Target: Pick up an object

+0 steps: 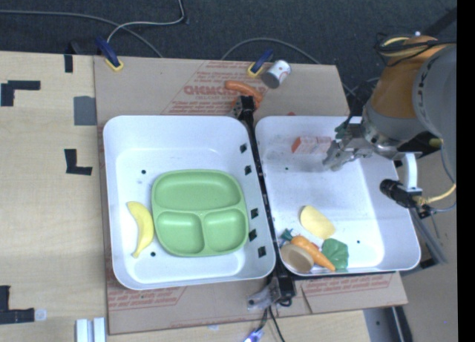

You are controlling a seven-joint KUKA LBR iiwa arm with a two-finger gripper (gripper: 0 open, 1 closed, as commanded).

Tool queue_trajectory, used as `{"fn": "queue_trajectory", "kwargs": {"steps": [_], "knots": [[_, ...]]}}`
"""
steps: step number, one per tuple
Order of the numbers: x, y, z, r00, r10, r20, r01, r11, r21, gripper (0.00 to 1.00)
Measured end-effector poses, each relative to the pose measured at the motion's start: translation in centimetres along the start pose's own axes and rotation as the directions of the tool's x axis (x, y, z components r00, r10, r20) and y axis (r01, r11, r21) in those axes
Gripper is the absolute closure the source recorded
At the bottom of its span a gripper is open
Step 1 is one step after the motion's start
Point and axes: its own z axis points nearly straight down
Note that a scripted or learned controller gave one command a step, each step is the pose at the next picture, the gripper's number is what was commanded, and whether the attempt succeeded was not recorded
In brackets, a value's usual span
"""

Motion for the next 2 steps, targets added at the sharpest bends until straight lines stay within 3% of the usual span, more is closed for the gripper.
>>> {"fn": "queue_trajectory", "kwargs": {"steps": [1,2], "knots": [[5.1,4.5,1.8,1.0,-0.003,-0.003,0.003,1.0,0.0,1.0],[2.3,-2.5,-0.7,1.0,0.0,-0.001,0.0,1.0,0.0,1.0]]}}
